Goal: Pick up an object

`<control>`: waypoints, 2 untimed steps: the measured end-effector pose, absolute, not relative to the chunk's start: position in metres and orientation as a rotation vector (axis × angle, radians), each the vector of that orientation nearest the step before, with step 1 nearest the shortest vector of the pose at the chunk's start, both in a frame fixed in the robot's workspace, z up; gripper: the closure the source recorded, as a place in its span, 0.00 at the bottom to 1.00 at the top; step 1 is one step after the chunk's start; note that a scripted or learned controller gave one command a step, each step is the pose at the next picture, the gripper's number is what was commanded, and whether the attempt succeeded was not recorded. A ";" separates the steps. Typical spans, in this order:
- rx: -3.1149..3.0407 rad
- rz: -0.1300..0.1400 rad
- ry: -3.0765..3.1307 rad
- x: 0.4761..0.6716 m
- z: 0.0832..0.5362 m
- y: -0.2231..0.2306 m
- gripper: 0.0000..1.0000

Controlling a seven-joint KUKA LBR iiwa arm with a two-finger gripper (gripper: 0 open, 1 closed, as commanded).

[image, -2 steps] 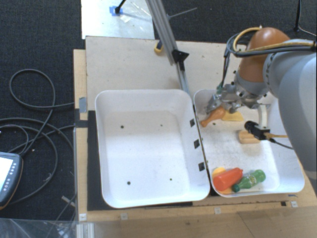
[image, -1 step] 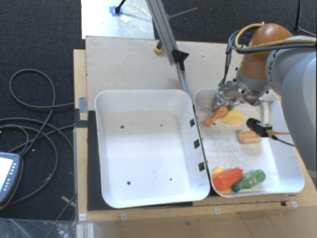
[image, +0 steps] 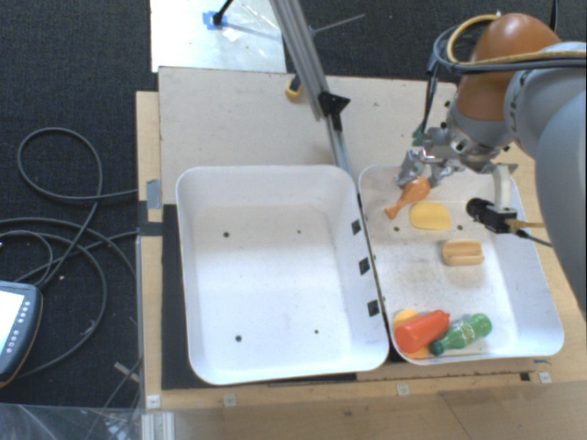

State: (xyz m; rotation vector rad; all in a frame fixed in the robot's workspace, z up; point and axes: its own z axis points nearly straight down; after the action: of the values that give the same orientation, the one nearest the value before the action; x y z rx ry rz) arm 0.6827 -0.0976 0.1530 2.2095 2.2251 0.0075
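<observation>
The claw [image: 419, 170] is hanging over the far end of the right bin [image: 541, 324], its silvery fingers [image: 410, 167] pointing down and toward the left, and it is gripping the thick upper end of an orange carrot [image: 408, 196]. The fingers are sitting close together on that end, clamped on it, while the carrot is slanting down and left, its thin tip lying near the bin's floor beside the divider between the bins. Just beside the carrot, a yellow lemon-like piece [image: 429, 215] is resting on the bin floor, and a tan bread roll [image: 461, 252] is lying a little nearer the camera. At the near corner of that bin, a red pepper [image: 422, 329] and a green bottle [image: 463, 332] are lying side by side, touching. The left bin [image: 197, 273] is sitting alongside.
</observation>
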 end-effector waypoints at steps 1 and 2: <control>2.209 0.010 2.222 0.688 0.218 -0.102 1.00; 2.209 0.009 2.223 0.690 0.274 -0.102 1.00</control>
State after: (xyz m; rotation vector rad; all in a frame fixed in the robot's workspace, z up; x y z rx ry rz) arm 0.6896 -0.1018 0.2737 2.2091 2.2234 0.0086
